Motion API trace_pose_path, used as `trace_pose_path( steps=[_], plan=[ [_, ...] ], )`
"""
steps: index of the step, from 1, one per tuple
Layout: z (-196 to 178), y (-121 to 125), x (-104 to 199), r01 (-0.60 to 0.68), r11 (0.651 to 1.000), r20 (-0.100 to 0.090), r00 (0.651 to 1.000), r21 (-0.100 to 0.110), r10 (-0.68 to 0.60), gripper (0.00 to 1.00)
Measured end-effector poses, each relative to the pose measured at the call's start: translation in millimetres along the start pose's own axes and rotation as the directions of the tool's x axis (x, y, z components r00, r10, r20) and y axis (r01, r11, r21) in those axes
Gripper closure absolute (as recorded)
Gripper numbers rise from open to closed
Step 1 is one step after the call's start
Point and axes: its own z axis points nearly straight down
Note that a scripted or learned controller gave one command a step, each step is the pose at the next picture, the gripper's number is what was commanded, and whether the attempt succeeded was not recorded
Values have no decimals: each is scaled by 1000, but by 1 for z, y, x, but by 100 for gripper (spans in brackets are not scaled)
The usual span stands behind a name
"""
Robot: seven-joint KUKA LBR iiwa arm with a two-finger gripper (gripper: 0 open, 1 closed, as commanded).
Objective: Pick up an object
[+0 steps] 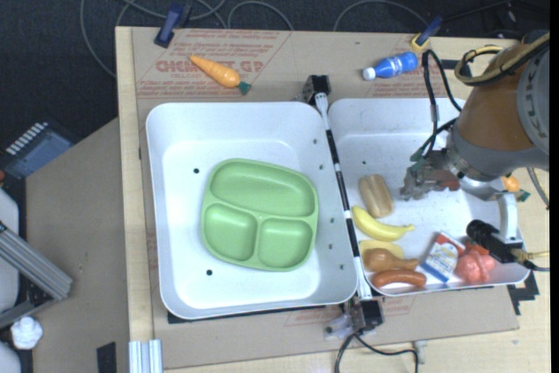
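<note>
My gripper (423,181) hangs over the middle of the right bin (384,122), just right of a tan bread roll (376,195) and apart from it. Nothing shows in its grasp. Below the roll lies a yellow banana (381,228). Along the bin's front edge lie an orange-brown toy food (382,258) and a reddish sausage (399,279). To their right are a colourful small box (441,259) and a pink-red lumpy toy (474,265). The grey arm with its orange band (493,113) comes in from the right.
The left bin (170,188) holds a green divided plate (259,213). On the cardboard behind the bins lie a toy carrot (218,72) and a blue-and-white bottle (390,66). A blue clamp (172,24) sits at the back left corner.
</note>
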Motion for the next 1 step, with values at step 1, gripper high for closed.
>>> trace_pose_path(
  steps=[1],
  plan=[
    [-64, 18, 82, 3, 1000, -2, 1000, -1, -3, 100]
  ],
)
